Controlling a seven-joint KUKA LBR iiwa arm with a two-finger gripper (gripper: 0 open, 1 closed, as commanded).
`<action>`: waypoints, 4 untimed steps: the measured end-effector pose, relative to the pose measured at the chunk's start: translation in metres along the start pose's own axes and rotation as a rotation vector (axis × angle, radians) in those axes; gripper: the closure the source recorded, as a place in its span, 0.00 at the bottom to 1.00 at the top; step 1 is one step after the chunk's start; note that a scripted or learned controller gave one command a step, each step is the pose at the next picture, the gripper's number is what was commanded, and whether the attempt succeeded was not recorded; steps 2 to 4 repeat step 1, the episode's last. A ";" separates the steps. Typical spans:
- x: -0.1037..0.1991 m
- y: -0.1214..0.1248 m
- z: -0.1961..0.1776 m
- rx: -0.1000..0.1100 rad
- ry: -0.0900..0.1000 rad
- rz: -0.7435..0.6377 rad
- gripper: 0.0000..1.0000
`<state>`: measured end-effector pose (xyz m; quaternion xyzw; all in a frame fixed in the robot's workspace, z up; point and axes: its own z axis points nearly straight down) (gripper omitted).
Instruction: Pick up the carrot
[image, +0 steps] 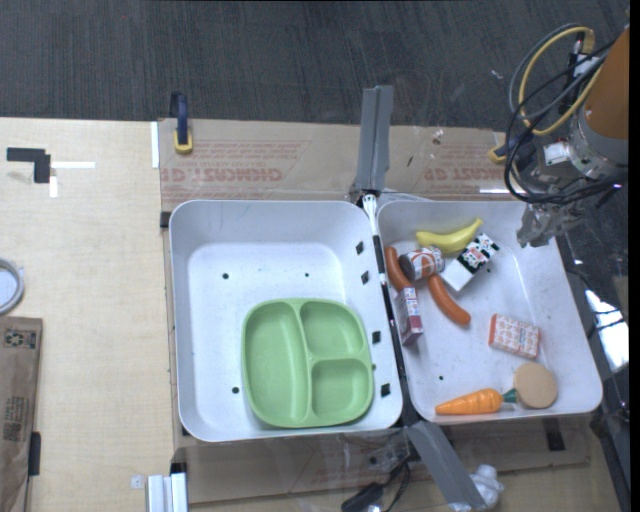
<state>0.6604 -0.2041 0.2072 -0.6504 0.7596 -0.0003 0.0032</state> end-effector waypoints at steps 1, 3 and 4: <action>0.021 0.024 -0.016 -0.003 -0.001 -0.248 1.00; 0.021 0.024 -0.016 -0.003 -0.001 -0.248 1.00; 0.021 0.024 -0.016 -0.003 -0.001 -0.248 1.00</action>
